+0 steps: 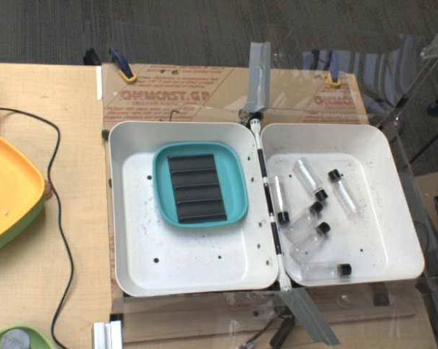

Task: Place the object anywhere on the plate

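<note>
Clear plastic vials (317,233) with black caps lie scattered in the right bin (393,217), which sits just to the right of the teal plate's bin. The nearest vial (334,270) rests by the bin's front wall, well apart from the plate and nearer than it. Two more lie close together a little farther back, and another (279,198) lies along the wall closest to the plate. The two farthest vials (309,179) (344,190) lie tilted, level with the plate's middle. All of them are in that bin, apart from the plate.

The teal plate (237,187) lies flat in the left bin (132,217), toward its far half, and carries a black ridged insert (197,187). Left of the plate, on the wooden table (73,282), a black cable (60,217) runs near to far, and yellow dishes (8,191) sit at the edge. Beyond the plate a printed cardboard sheet (175,97) is held by blue and yellow clamps (121,64), and farther still lies dark carpet (204,13).

Whether the gripper is wide or narrow, I cannot tell.
</note>
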